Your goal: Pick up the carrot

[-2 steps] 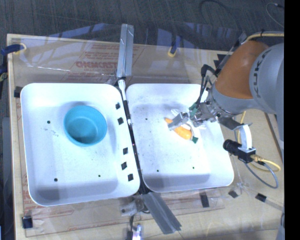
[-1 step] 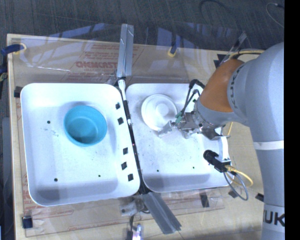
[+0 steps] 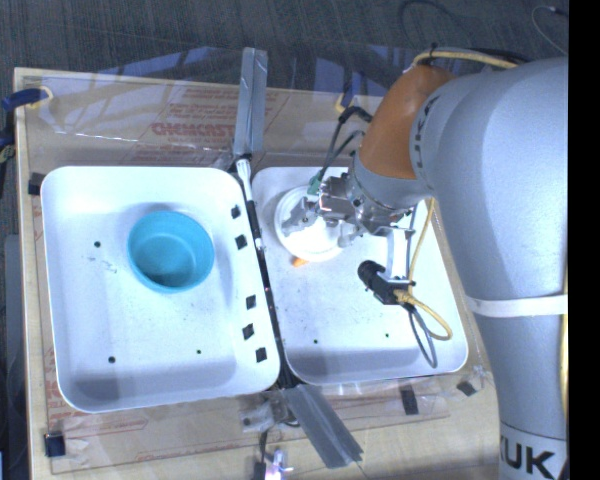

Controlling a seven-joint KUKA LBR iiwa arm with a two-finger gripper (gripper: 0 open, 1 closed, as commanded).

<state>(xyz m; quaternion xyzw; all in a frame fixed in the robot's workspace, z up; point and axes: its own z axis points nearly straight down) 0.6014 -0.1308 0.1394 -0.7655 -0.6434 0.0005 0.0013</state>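
A small orange bit of the carrot peeks out at the lower edge of a white round dish in the right bin. The rest of the carrot is hidden. My gripper hangs low over the dish, just above and to the right of the orange bit. The grey arm with its orange band reaches in from the right and covers the bin's upper right part.
A blue bowl stands in the left bin. A ridge with black clips divides the two bins. A black connector with a yellow cable hangs over the right bin's middle.
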